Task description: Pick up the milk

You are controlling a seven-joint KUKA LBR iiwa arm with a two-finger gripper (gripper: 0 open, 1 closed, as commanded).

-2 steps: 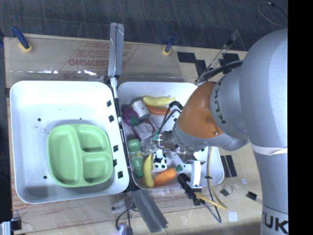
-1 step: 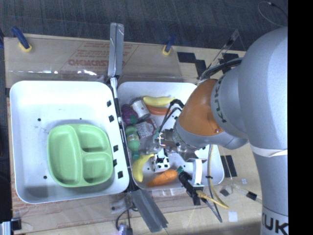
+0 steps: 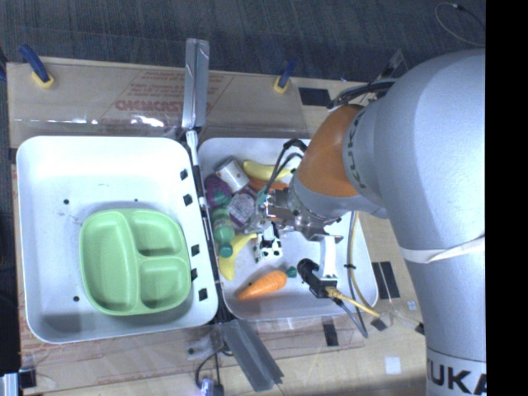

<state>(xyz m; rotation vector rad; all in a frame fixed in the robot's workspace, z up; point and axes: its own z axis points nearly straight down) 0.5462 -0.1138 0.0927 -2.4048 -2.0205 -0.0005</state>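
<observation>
You had the arm (image 3: 412, 163) reaching in from the right, its orange band (image 3: 326, 159) sitting over the far part of the right bin (image 3: 363, 291). The gripper (image 3: 266, 221) was down among the clutter in that bin, but its fingers were lost against the objects around them, so you could not tell whether the jaws were apart or together, or whether anything sat between them.

The milk (image 3: 266, 246), a small white carton with black cow patches, lay just near of the gripper, roughly in the middle of the right bin. It looked tilted rather than standing square. A carrot (image 3: 262, 285) lay near of it, along the near wall. A banana (image 3: 266, 172) rested at the far side, partly under the arm, with a silver can (image 3: 230, 174) just left of it. Purple and green items (image 3: 219, 200) crowded the bin's left wall, too jumbled to name.

In the left bin (image 3: 41, 163) you had a green divided tray (image 3: 136, 260), lying flat, well apart from the milk.
</observation>
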